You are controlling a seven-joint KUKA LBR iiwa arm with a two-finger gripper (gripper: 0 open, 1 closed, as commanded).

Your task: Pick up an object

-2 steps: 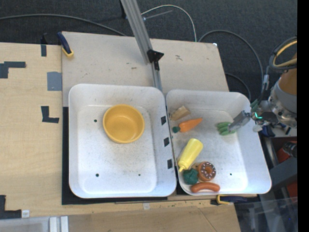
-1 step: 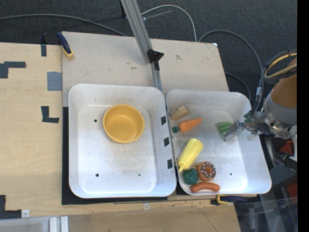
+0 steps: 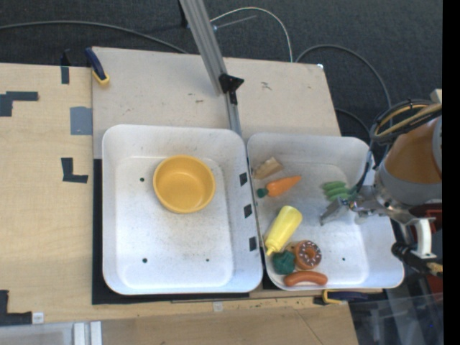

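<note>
While no writing is legible anywhere, the claw (image 3: 335,210) hangs in the right bin (image 3: 359,149) just below the green toy (image 3: 334,189); whether its jaws are parted or gripping anything cannot be told.

You have a bowl (image 3: 185,184) in the left bin (image 3: 122,257); carrot (image 3: 282,186), bottle (image 3: 282,229), doughnut (image 3: 308,253) and sausage (image 3: 305,279) in the right bin (image 3: 359,264).

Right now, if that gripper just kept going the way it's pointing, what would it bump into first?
The gripper points toward the left of the view, low over the right bin. The yellow bottle looks like the first thing in that line, though the green toy sits close beside the gripper, and depth is hard to judge from above.
</note>
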